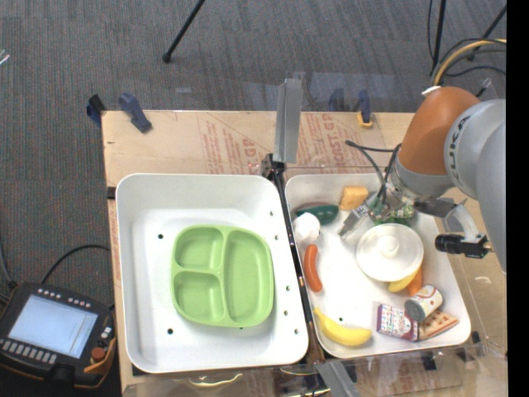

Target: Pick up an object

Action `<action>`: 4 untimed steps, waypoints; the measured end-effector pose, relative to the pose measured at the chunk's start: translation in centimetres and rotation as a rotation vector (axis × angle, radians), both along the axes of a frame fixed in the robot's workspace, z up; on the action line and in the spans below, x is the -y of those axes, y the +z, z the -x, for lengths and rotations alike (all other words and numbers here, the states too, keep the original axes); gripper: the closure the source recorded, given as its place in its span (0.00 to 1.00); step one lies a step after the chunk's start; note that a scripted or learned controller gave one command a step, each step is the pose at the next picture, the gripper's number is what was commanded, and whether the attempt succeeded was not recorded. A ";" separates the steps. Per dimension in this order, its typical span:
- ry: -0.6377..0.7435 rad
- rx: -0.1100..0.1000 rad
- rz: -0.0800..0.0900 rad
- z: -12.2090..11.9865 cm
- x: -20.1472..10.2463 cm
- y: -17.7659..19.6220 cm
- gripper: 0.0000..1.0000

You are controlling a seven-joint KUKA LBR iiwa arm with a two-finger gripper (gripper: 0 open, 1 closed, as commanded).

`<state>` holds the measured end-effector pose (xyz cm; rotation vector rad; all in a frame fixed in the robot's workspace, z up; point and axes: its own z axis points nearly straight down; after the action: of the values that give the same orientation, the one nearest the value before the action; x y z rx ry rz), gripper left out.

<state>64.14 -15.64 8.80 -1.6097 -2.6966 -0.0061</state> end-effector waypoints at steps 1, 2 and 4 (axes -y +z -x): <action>-0.086 0.000 0.002 -0.3 2.4 0.0 0.00; -0.154 0.003 0.002 -0.6 5.0 0.2 0.00; -0.596 -0.003 0.011 -0.2 -5.0 -0.1 0.00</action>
<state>64.32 -10.65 8.73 -2.3333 -2.1080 0.0102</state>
